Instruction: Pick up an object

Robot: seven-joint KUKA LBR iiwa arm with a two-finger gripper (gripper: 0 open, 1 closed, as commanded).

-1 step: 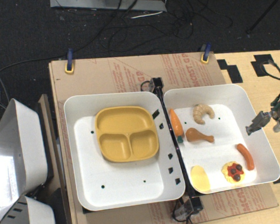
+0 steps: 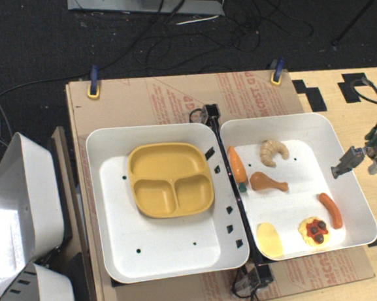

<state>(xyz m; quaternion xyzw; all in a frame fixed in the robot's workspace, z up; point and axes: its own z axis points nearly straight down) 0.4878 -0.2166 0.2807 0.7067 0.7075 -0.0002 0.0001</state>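
The gripper (image 2: 348, 162) stood at the right rim of the right bin (image 2: 345, 139), holding nothing; whether it was open or closed could not be told. The right bin held a carrot (image 2: 237, 165) along its left wall, a croissant (image 2: 273, 151), a drumstick (image 2: 268, 183), a sausage (image 2: 331, 209), a small pizza (image 2: 314, 230) and a yellow chip (image 2: 269, 239). These looked like light, rigid, smooth plastic toys. The sausage lay nearest; its narrow middle seemed the best hold. The left bin (image 2: 118, 251) held a yellow divided plate (image 2: 171, 179), compartments bare
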